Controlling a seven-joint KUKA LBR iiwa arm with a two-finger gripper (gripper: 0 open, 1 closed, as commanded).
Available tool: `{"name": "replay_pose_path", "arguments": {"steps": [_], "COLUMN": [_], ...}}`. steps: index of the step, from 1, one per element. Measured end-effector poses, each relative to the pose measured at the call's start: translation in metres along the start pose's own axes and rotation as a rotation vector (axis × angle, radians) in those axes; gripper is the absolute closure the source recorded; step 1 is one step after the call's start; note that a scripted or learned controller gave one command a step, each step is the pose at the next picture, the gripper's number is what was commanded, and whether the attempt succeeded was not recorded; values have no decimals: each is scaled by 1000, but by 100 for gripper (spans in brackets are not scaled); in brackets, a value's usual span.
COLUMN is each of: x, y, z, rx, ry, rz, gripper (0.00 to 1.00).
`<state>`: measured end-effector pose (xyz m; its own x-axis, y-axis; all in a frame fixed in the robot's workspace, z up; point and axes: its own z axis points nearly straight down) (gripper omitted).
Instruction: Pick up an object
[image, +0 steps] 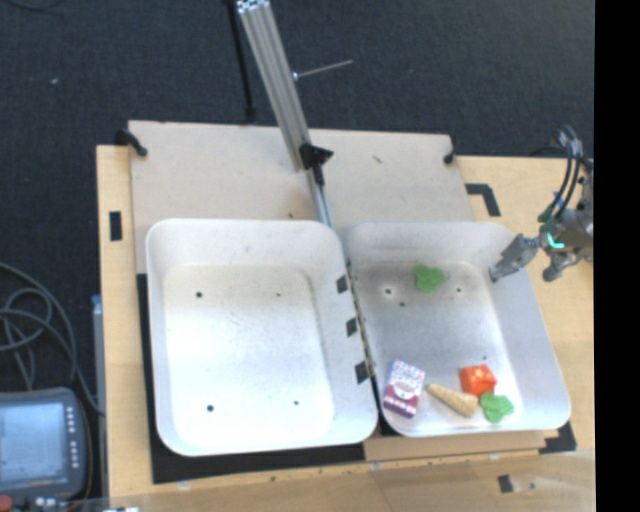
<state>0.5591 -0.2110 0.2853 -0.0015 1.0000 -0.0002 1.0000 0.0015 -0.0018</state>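
The right bin (520, 330) holds several small objects. A green lump (429, 278) lies near its far side. A purple and white carton (403, 388), a tan cone (453, 399), a red piece (477, 379) and a green piece (496, 406) cluster at its near right corner. My gripper (532, 262) hovers at the bin's far right rim, right of the green lump, open with nothing between its fingers.
The left bin (170, 340) lies beside the right one. A metal pole (283, 90) slants up from the divide between the bins. A screen device (38, 440) and cables sit on the floor at the lower left.
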Motion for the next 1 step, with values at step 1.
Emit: {"name": "replay_pose_path", "arguments": {"steps": [1], "x": [0], "y": [1], "z": [-2], "rx": [-4], "ry": [-1], "rz": [-1], "gripper": [0]}}
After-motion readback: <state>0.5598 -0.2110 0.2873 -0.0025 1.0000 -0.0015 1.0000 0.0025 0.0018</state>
